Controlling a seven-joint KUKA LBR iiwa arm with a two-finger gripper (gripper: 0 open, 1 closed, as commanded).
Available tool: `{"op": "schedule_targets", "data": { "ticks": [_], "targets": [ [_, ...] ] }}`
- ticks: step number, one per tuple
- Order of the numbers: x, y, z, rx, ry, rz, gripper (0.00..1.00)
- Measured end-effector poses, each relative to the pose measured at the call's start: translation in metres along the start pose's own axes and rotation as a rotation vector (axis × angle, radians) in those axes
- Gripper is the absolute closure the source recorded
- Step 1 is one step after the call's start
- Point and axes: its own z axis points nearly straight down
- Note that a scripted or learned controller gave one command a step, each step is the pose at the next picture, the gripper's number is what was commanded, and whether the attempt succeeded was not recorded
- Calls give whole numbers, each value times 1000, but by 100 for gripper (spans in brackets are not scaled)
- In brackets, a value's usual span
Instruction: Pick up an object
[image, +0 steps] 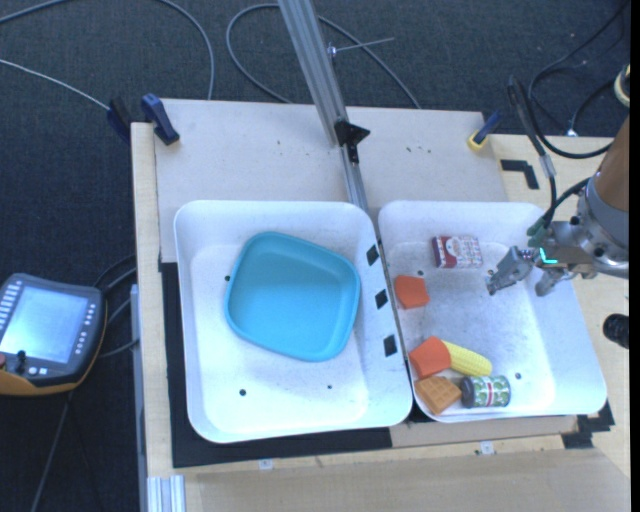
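Observation:
The right bin (560, 330) holds several small items. A red and white box (456, 250) lies near its back, with an orange cube (411, 291) by the left wall. At the front sit a red-orange block (430, 355), a yellow corn cob (466, 357), a tan waffle piece (437, 393) and a green-labelled can (485, 391) on its side. My gripper (525, 277) hovers over the right bin's middle right, to the right of the box. It is open, with nothing between its fingers.
A blue square plate (293, 295) lies in the left bin (200, 330). A metal pole (318, 70) slants down to the divider between the bins. Clamps (160, 118) sit at the bench's back corners. A teach pendant (45, 330) rests on the floor at left.

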Motion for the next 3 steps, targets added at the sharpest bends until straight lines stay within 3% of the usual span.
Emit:
{"op": "schedule_targets", "data": {
  "ticks": [1, 3],
  "targets": [
    [0, 0, 0, 0, 0, 0, 0],
    [-2, 0, 104, 4, 0, 0, 0]
  ]
}}
